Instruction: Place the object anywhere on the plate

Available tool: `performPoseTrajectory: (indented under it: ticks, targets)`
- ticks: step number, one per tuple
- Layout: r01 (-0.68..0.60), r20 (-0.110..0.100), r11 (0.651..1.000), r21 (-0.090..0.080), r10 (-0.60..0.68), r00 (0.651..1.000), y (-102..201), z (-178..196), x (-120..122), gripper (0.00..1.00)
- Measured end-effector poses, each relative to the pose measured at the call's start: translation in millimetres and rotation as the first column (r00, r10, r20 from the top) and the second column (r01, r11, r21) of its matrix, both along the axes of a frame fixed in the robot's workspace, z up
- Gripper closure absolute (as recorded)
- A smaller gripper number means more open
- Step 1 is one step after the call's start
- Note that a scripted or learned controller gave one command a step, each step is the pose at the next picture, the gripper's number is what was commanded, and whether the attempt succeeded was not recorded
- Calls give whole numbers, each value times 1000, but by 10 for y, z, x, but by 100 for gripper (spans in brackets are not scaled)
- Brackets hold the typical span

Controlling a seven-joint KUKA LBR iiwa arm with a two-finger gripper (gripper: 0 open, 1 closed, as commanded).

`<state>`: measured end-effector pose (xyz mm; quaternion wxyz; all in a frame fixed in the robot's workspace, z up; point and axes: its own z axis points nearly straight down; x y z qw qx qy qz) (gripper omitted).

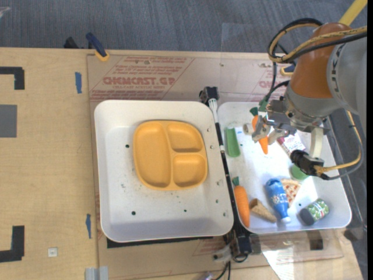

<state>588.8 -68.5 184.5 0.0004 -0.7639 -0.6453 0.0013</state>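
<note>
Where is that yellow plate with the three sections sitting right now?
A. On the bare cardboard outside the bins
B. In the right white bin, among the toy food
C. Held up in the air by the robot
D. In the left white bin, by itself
D: the yellow plate lies flat in the left bin, while the carrot, the blue bottle and the other small things lie in the right bin.

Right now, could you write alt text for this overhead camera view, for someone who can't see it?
A grey and orange robot arm reaches from the right, its gripper over a small carrot in the right white bin. That bin also holds a larger carrot, a blue bottle and a green can. The left bin holds a yellow divided plate.
</note>
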Motion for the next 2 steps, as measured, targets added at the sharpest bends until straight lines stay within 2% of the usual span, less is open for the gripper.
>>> performPoseTrajectory:
  ticks: [1, 2]
  targets:
    - [97, -1, 995, 6, -97, 995, 927, 268, -319, 100]
    - [260, 2, 965, 2, -261, 965, 1698, 344, -285, 100]
